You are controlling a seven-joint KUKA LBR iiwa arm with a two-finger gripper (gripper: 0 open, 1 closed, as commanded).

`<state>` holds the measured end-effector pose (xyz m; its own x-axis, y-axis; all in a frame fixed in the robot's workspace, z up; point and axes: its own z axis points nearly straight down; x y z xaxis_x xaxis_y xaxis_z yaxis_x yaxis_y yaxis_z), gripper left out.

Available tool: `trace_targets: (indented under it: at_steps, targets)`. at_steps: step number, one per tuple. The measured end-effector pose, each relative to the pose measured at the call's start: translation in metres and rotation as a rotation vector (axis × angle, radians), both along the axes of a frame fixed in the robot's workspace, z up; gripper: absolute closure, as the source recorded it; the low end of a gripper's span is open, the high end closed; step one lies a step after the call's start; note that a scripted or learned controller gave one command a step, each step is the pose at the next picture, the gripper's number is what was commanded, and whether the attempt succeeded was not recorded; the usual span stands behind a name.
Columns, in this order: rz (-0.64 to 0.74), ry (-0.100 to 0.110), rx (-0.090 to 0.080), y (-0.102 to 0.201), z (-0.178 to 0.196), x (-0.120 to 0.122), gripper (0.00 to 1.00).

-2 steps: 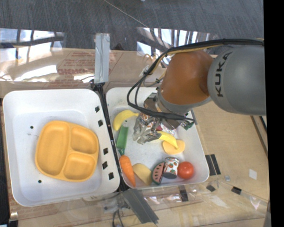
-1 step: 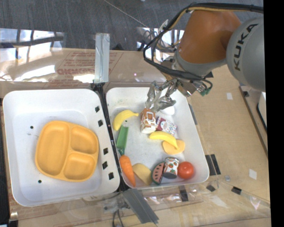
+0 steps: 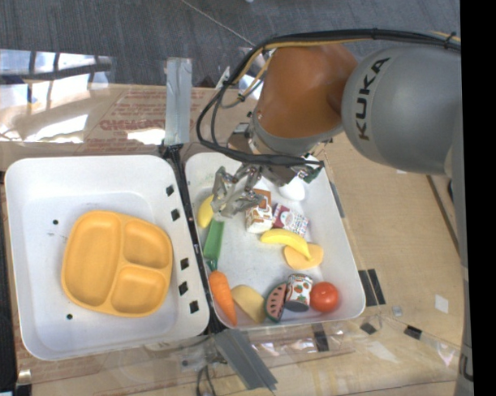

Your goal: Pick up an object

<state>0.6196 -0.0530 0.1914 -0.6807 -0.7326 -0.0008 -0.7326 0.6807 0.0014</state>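
Camera view: two shallow white bins sit side by side on a cardboard-covered bench. The left bin (image 3: 29,201) carries a yellow divided tray (image 3: 116,261) with three compartments, lying flat near the bin's middle.

The right bin (image 3: 348,263) holds a scatter of toy food. A carrot (image 3: 222,297) lies along the near-left wall, tip toward the near edge. Just beside it, a pale yellow piece (image 3: 247,301). Then a watermelon slice (image 3: 276,302), a small printed carton (image 3: 299,292) and a tomato (image 3: 324,296), clustered along the near side, touching or almost so. A banana (image 3: 287,242) lies mid-bin, with an orange-yellow wedge (image 3: 308,257) against its near end. A green stick-shaped item (image 3: 213,243) sits by the left wall, with a yellow piece (image 3: 205,212) at its far end. Two red-and-white packets (image 3: 275,216) sit behind the banana.

The arm (image 3: 407,106) reaches in from the right, its orange band (image 3: 302,86) above the far half of the right bin. The gripper (image 3: 228,197) hangs low over the bin's far-left part, metal fingers (image 3: 223,190) pointing down toward the left wall, close to the yellow piece and the packets. How far apart the fingers stand: cannot tell; the tips blur against the clutter. Nothing is visibly clamped between them.
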Motion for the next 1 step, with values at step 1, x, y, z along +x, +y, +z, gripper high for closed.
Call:
trace_targets:
  at_steps: [1]
  targets:
    - [-0.132, -0.013, -0.004, -0.0463, 0.1116, 0.0214, 1.0]
